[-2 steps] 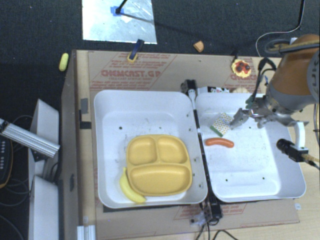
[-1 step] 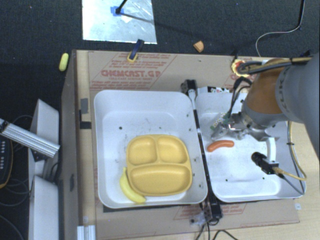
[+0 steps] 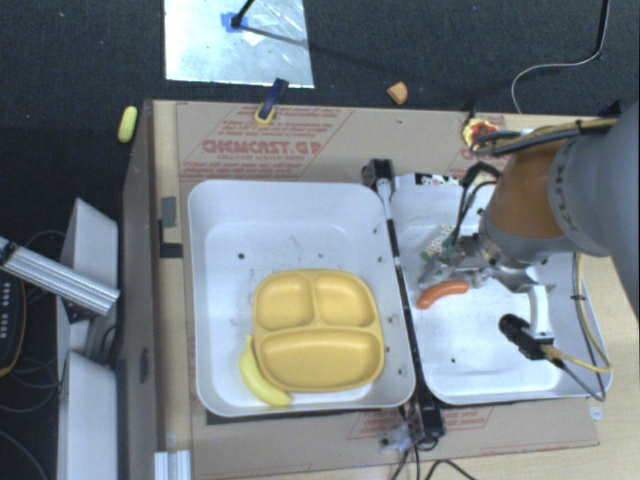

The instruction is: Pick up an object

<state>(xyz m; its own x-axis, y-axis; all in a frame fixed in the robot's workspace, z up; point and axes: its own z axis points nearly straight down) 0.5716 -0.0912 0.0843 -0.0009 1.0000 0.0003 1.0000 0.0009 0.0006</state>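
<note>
Grey arm (image 3: pixel 560 198) over right bin (image 3: pixel 480 373), orange sausage (image 3: pixel 442 293) lying left-right, claw (image 3: pixel 462 258) state unclear

Robotics laboratory test bench: a KUKA arm (image 3: pixel 560 193) works over two white bins (image 3: pixel 215 268) (cardboard-backed), with loose cables (image 3: pixel 560 63) and aluminium extrusion (image 3: pixel 60 276) on dark carpet (image 3: pixel 70 58).
</note>
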